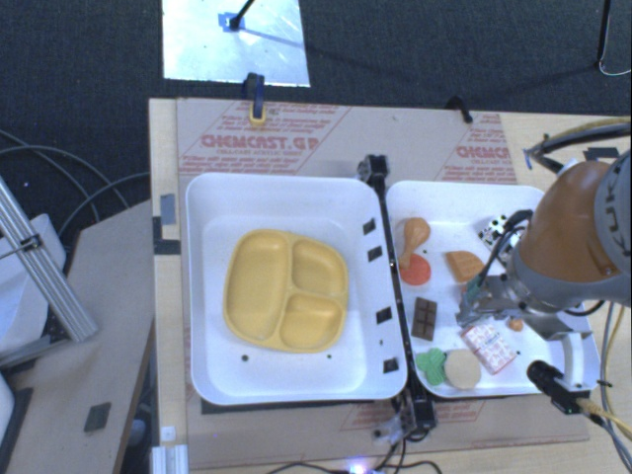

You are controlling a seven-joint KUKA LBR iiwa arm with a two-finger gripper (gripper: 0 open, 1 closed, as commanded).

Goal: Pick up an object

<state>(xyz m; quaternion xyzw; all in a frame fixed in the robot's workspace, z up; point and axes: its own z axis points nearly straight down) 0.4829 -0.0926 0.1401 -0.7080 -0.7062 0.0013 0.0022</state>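
My gripper (472, 302) hangs low over the middle of the right bin (444, 197), under the arm's orange band (578, 227). It is just above a pink checked packet (490, 348), right of a brown chocolate bar (425, 317), and below an orange wedge (462, 263). A drumstick (415, 233) and a red slice (415, 270) lie at the bin's left side. At the front sit a green piece (431, 363) and a round beige biscuit (462, 369). A black-and-white ball (493, 230) lies near the arm. I see nothing held.
The left bin (212, 205) holds a yellow divided plate (286, 289). A black divider (387, 265) runs between the bins. Cables hang at the right by the arm.
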